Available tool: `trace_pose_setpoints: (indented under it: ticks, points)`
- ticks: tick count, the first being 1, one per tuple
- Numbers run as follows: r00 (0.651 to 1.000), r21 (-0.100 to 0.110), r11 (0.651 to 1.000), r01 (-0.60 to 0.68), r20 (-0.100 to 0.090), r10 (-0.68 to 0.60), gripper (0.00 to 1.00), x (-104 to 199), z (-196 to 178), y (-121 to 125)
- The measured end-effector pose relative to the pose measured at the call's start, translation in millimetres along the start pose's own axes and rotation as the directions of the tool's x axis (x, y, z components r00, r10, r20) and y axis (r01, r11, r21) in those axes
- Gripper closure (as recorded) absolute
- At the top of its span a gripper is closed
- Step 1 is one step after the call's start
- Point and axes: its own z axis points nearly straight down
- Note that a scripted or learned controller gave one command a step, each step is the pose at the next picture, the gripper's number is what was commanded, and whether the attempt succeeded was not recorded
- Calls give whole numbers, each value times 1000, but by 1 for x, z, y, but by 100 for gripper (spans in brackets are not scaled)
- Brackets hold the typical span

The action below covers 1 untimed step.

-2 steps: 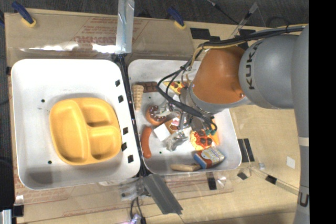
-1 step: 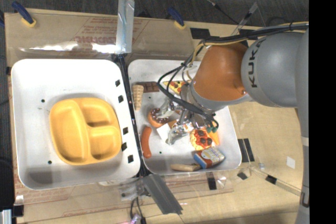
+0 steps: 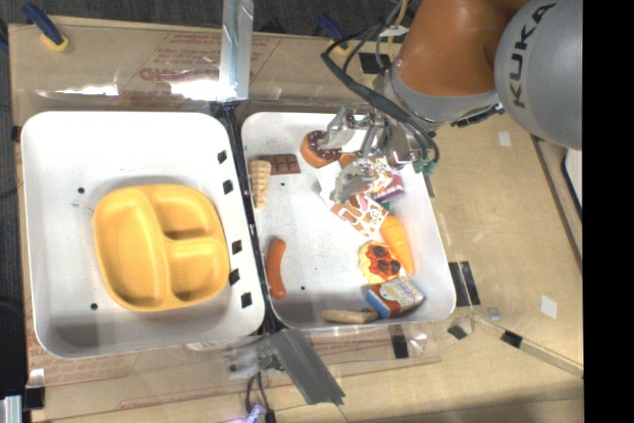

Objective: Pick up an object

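Hanging over the right bin point(image 3: 297, 307) at upper right, the metal end effector point(image 3: 365, 146) sits above glossy toy food point(image 3: 371, 213); a moulded yellow tray point(image 3: 160, 245) fills the left bin point(image 3: 59, 144).

The right bin's point(image 3: 297, 307) middle and lower left floor lie bare between the sausage point(image 3: 275, 268) and the carrot point(image 3: 397, 243). Toys crowd its right side and top. A yellow tray point(image 3: 158, 245) takes up most of the left bin point(image 3: 50, 154).

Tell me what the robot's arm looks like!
The arm is big, round and grey, with KUKA written on it in black letters. Above the wrist it has a shiny orange band. Black cables loop around it, and at the end is a small silvery metal pincer.
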Motion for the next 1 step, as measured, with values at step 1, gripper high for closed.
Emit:
trace_pose_setpoints:
  ticks: [1]
  points:
    - [998,-3,998,-57,-22,57,100,-15,114,16]
